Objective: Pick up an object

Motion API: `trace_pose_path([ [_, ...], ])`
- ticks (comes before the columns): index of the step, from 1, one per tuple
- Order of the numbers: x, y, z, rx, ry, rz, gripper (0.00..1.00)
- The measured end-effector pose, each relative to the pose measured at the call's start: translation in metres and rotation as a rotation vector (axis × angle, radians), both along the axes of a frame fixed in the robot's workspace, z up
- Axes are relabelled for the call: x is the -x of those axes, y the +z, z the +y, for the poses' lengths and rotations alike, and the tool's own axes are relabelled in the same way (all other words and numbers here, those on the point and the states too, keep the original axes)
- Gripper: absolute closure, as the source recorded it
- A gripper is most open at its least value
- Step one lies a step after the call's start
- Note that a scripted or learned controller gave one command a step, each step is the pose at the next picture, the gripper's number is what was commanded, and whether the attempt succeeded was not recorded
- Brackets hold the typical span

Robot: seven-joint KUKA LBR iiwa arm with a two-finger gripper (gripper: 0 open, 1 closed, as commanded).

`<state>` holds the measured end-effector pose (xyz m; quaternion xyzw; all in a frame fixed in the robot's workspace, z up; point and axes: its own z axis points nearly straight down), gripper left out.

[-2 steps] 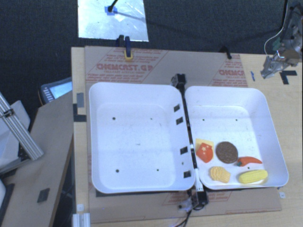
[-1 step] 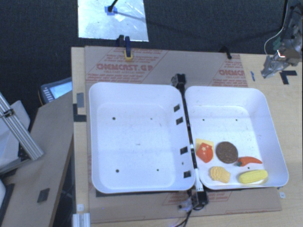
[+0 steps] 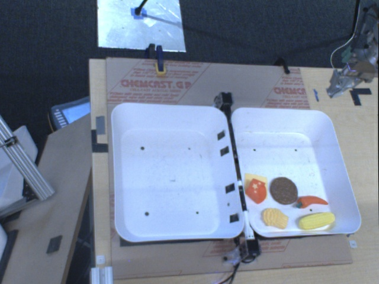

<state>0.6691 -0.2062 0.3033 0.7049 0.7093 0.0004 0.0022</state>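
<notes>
Viewing bench from above: we find gripper [image 3: 342, 86] well beyond right bin [image 3: 278, 123] far corner, off to its right; finger state we cannot tell. Toys cluster at bin near edge: corn [image 3: 316, 220], chili [image 3: 311, 202], brown disc [image 3: 283, 190], ridged yellow piece [image 3: 275, 218], red-yellow wedge [image 3: 256, 188]. We judge all light, rigid, smooth plastic. Corn best bet: grip across narrow middle.

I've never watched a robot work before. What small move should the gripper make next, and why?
Probably swing in over the right bin. The gripper hangs outside its far right corner, above the bench, while the toy foods, such as the brown disc and the corn, lie clustered at that bin's near edge.
</notes>
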Motion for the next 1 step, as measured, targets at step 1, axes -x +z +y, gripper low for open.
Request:
trace_pose_path([
  [1,0.0,-0.0025,0.0,0.0,0.0,0.0,1.0],
])
